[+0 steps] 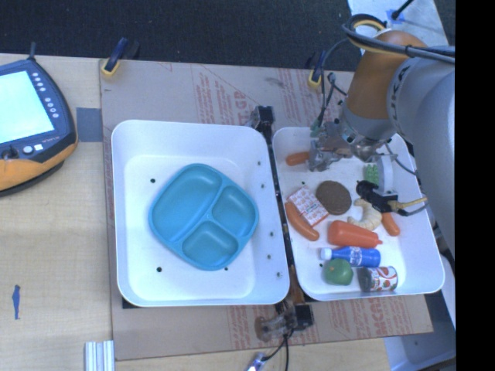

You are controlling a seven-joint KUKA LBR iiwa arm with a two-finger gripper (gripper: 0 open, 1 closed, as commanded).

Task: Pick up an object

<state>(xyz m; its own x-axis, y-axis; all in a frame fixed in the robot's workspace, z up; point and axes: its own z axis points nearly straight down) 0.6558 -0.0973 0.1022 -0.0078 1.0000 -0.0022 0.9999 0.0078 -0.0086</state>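
My gripper (pixel 323 159) hangs over the far end of the right bin (pixel 429 273), at the end of the grey arm with its orange band. A small orange sausage (pixel 295 158) lies just to its left. Just below the gripper lies a brown round patty (pixel 334 197), with a red-and-white packet (pixel 308 203) beside it. Nearer the front are an orange hot dog (pixel 302 221), a carrot (pixel 353 233), a blue bottle (pixel 353 255), a green apple (pixel 337 272) and a red can (pixel 379 278). I see nothing held in the gripper.
The left bin (pixel 128 207) holds a blue divided plate (pixel 203 216). A pale banana-like piece (pixel 368 219), a small orange piece (pixel 391 224) and a green item (pixel 373 173) lie at the right bin's right side. A handheld screen (pixel 27 122) rests on the bench's left.
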